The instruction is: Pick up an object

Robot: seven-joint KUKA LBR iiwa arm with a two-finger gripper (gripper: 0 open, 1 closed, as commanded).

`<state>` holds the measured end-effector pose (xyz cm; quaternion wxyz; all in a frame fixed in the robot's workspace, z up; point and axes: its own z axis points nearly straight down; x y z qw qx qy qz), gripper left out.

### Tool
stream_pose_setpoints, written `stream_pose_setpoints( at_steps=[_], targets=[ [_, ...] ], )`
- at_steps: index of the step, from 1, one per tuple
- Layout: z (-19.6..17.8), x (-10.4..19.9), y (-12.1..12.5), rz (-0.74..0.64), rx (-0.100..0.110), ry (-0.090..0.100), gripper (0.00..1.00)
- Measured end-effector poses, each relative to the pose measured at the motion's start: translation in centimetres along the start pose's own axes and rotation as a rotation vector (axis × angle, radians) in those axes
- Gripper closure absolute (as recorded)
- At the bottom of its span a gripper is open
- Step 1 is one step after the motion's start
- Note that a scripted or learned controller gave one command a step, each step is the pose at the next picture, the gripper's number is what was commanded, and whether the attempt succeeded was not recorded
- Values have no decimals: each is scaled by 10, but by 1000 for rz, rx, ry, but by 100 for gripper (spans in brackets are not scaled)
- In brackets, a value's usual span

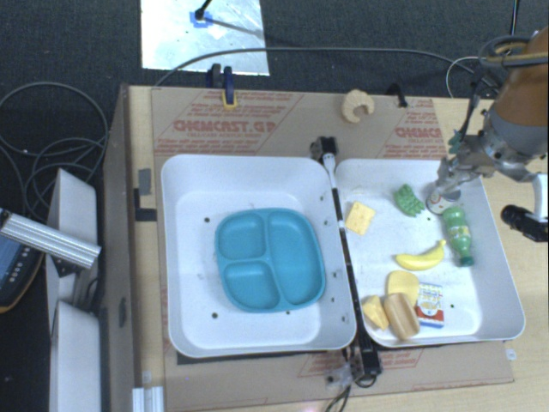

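While the gripper (441, 197) hangs low with fingers I cannot tell apart, a green bottle (457, 233) lies just below it, a banana (420, 258) further down-left.

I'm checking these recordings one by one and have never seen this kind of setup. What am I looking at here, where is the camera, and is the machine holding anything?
One camera, fixed above a bench, looks down at a slant. The grey machine with the orange band at the right is a robot arm; its gripper reaches down over the right bin. Its job is to pick up an object.

Two shallow white bins sit side by side. The left bin contains a blue divided plate. The right bin holds small toy-like items: a green bottle, a banana, a small green piece, a yellow wedge, a bread-like roll and a small carton.

Nothing can be seen between the fingers, and whether they are open is unclear.
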<state>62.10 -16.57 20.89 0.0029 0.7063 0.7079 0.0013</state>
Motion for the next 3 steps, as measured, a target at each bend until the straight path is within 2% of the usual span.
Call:
stream_pose_setpoints(
  at_steps=[1,2,3],
  targets=[
    [1,1,-1,-1,3,1,0],
    [125,24,47,-3,5,2,0],
    [112,23,49,-6,-1,-1,100]
  ],
)
